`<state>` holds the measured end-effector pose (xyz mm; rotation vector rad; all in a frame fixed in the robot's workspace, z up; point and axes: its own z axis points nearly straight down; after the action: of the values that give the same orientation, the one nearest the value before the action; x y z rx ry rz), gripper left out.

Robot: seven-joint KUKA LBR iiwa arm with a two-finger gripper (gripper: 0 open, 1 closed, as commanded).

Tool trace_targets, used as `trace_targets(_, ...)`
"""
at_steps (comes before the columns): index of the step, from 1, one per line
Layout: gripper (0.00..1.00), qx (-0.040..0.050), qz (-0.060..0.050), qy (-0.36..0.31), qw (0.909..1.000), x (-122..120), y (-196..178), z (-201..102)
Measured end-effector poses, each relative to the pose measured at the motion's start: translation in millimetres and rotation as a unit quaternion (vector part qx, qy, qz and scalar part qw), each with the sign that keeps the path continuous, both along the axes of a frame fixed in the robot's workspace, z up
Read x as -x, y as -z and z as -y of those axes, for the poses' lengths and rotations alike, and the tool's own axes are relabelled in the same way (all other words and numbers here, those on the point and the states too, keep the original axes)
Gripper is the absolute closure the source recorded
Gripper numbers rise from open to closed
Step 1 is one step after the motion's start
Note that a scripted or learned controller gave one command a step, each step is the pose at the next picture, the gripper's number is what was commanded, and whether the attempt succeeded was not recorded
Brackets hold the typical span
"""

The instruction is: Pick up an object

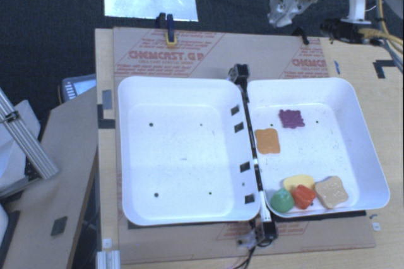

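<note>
Hand (282,14) raised at far right, beyond the far rim of the right bin (360,111), clear of every object; finger spread not discernible, nothing seen between the fingers. Candidate objects all in the right bin, lying nearward and slightly right of the hand: purple piece (291,118) closest, toward the far side; orange slab (267,141) just nearer, beside the divider between the bins; at the near edge a tight cluster of yellow piece (298,182), green ball (282,201), red piece (303,196) and tan toast-like slice (331,192), touching or nearly so. Orange slab's long axis roughly near-to-far. Probable easiest targets: the purple piece or the orange slab, each standing apart. Legible writing: "CHEMCAST GP" printed in red on the brown board (189,53) under the bins, repeated in part at far right.
</note>
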<state>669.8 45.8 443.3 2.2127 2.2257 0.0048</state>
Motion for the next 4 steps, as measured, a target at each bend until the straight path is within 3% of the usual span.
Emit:
trace_targets(1,1.00,0.0000,-0.001,0.000,1.0000,0,-24,-27)
trace_targets(4,1.00,-0.0002,-0.001,0.000,1.0000,0,-91,-52)
